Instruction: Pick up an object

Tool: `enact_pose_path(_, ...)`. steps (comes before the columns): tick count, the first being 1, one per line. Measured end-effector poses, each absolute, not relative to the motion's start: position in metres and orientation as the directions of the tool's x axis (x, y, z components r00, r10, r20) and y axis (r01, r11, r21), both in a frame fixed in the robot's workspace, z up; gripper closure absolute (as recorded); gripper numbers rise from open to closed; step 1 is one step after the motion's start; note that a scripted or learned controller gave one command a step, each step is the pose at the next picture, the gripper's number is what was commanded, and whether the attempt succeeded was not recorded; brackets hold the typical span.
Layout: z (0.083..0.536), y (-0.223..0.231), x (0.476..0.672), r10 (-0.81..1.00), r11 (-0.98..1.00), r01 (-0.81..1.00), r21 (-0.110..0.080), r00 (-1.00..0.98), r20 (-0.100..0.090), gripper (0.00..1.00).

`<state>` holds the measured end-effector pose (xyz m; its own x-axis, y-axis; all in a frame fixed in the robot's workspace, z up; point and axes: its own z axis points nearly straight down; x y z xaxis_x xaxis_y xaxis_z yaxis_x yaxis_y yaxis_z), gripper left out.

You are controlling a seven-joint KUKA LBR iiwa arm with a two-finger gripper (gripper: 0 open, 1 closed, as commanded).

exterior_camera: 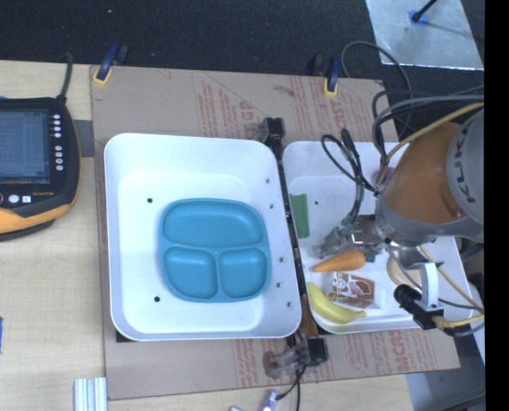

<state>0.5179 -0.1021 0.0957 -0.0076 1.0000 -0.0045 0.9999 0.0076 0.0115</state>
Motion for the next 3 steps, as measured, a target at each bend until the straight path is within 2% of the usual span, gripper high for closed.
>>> enact_pose_path(1,0.105,-0.104,0.517,1.000,0.010,1.000,0.008,-0.010,-0.006,1.00)
enact_pose_path(2,0.132,-0.179,0.524,1.000,0.002,1.000,-0.002,-0.002,-0.001,1.00)
enact_pose_path(3,0.137,-0.212,0.532,1.000,0.003,1.000,-0.001,-0.003,-0.001,1.00)
